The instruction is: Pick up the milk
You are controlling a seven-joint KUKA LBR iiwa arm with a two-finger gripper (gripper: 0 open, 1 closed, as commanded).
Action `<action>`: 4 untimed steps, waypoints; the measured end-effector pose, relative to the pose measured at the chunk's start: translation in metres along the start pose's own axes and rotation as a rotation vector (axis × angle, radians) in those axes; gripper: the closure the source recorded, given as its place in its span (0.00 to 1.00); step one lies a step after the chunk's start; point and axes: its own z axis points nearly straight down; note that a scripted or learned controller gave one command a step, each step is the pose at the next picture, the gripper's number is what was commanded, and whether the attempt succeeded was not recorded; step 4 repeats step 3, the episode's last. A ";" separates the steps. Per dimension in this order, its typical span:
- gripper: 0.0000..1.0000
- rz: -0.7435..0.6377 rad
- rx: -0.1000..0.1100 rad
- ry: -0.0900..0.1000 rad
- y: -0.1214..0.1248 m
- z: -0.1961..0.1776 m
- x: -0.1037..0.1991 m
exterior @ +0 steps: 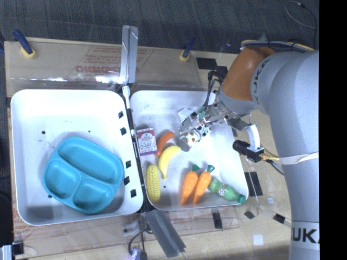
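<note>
Camera view: claw [191, 128] low over right bin [230, 161], near milk [145, 141].

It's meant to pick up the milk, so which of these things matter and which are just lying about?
For the job: red-and-white carton, likely the milk; gripper.
Lying about: banana, corn, carrots, green bottle, blue tray.

Big chunky KUKA iiwa arm [290, 123], smooth matte grey casing, rounded like a fat tube. Glossy orange band [243, 75] right above the wrist. White "UK" lettering near the bottom of the casing, cut off at the edge. Thin black cable looping off the wrist, plus a yellowish one lower down. Small metallic gripper [191, 128] at the tip, speckled with dark bits.
</note>
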 end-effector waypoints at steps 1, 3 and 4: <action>1.00 -0.004 0.001 0.000 0.001 -0.010 0.000; 1.00 -0.179 0.001 0.000 0.050 -0.132 0.065; 1.00 -0.179 0.001 0.000 0.050 -0.132 0.065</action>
